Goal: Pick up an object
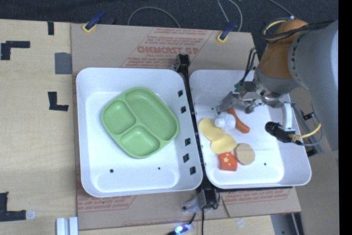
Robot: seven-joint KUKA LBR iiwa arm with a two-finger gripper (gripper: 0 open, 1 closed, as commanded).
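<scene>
Two shallow white bins are seen side by side on a cardboard sheet (165, 47) at frame centre: the left bin (91, 135) and the right bin (291, 170). One green divided plate (140, 122), with three compartments, lies in the left bin, slightly tilted in plan. Six small items are counted in the right bin, clustered toward its left-centre: one orange carrot-shaped piece (240, 123), one small white piece (223, 121) just left of it, two pale yellow pieces (209, 128) (223, 144) touching each other, one red block (227, 161) and one tan round piece (245, 153) beside the block. Two yellow-and-blue clamps (93, 21) (226, 31) are noted on the upper edge of the cardboard. One arm (286, 58) enters from the right of the frame, its orange band visible at upper right, with the wrist bent down over the upper half of the right bin. The gripper (226, 113) is positioned low, just above the white piece and the carrot-shaped piece. Whether the jaws are spread or pressed together cannot be told, as they are blurred against the bin; nothing is seen gripped.
</scene>
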